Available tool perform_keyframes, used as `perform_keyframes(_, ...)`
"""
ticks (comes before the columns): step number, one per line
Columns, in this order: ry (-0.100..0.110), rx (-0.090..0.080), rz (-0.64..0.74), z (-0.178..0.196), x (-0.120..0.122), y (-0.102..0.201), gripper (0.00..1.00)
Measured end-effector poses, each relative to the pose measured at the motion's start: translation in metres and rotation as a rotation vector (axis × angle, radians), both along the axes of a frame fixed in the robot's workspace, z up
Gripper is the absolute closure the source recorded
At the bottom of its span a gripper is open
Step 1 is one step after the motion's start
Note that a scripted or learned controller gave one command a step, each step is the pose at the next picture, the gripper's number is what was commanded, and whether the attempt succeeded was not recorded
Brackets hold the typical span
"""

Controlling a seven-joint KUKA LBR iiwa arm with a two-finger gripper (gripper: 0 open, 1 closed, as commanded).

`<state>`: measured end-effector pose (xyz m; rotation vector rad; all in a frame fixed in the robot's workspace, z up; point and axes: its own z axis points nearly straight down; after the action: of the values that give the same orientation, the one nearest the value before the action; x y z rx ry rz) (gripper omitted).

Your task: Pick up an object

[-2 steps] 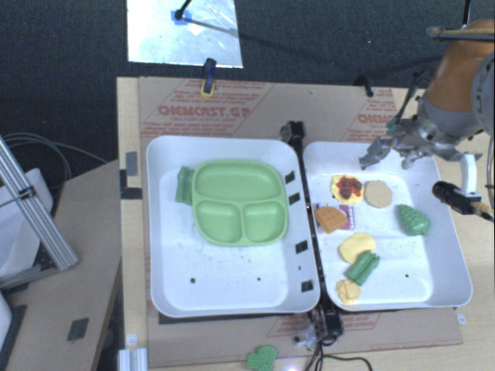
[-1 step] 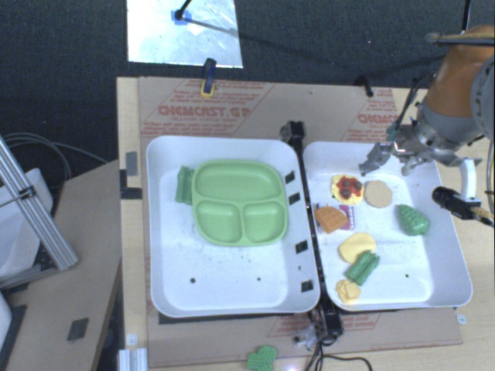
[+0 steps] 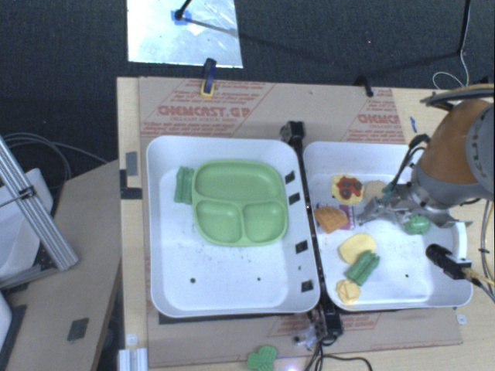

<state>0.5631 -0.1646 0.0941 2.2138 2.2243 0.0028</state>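
One gripper reaches low into the right bin from the right; whether it is open or closed cannot be told. Just left of it lie an orange food piece and a yellow piece with a red top. A small green ball sits beside the wrist. Below are a yellow lump, a green pickle-like piece and a small yellow piece. The left bin holds a green divided plate.
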Motion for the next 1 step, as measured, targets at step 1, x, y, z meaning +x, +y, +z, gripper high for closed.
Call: perform_keyframes(1,-0.008,-0.002,-0.007,0.1375,-0.0768,0.0011,0.00)
